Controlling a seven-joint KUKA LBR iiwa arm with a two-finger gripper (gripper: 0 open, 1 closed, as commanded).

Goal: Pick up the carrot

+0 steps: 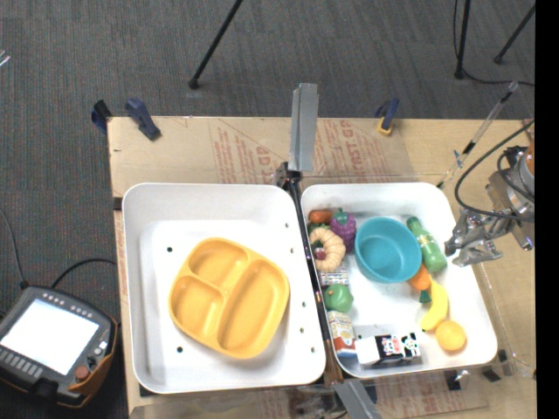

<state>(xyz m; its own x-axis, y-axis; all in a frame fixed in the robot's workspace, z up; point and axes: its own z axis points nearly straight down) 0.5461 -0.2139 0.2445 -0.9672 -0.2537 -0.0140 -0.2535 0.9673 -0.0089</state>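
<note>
Cardboard-topped bench [218,151], two white bins. Carrot [320,216] at right bin [384,192] far-left corner. Gripper [469,244] over right rim, fingers apart, holding nothing.

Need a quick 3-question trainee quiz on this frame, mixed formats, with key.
1. True or false: the yellow divided plate lies in the same bin as the teal bowl.
2. Multiple choice: the hand is A) over the left bin, B) at the right bin's right rim, C) inside the bowl.
3. Fill in: the banana lies between the round yellow fruit and the small ____ piece by the bowl.

Key: 1 false; 2 B; 3 orange.
</note>
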